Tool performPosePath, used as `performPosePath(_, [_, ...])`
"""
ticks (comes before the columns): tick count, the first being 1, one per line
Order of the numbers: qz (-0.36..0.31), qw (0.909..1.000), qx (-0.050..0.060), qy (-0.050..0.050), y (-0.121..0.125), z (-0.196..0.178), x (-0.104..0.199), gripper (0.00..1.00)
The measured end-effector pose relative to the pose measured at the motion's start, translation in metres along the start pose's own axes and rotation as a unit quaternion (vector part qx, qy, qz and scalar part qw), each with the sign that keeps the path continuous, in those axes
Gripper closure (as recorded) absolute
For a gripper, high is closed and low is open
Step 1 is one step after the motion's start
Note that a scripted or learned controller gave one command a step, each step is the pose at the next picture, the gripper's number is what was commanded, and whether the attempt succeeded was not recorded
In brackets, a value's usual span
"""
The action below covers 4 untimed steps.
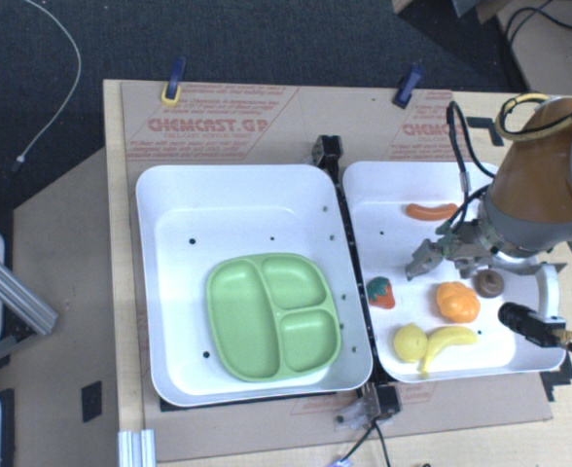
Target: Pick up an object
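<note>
Fruit lies loose in the right bin (pixel 364 185), the orange (pixel 457 302) nearest my hand (pixel 424 261), which hovers just above the bin floor, holding nothing that I can see, its opening unclear.

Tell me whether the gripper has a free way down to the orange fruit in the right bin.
Probably yes. The gripper hangs just up-left of the orange fruit, whose top lies uncovered. The banana and strawberry lie near but apart from it.
</note>
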<state>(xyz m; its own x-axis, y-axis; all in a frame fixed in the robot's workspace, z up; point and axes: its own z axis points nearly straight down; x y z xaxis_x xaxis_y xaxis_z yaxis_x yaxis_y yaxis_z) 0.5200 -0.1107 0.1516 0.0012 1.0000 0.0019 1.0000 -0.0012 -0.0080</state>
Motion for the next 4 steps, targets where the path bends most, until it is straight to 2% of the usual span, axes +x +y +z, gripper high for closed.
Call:
performPosePath(1, [-0.001,1.0000,-0.001,0.000,-0.002,0.043,0.003,0.00])
performPosePath(2, [0.000,1.0000,-0.004,-0.001,-0.001,0.030,0.003,1.00])
performPosePath(3, [-0.001,1.0000,-0.008,-0.002,0.004,-0.033,0.005,1.00])
performPosePath(4, [-0.001,1.0000,-0.007,-0.002,0.005,-0.063,0.005,1.00])
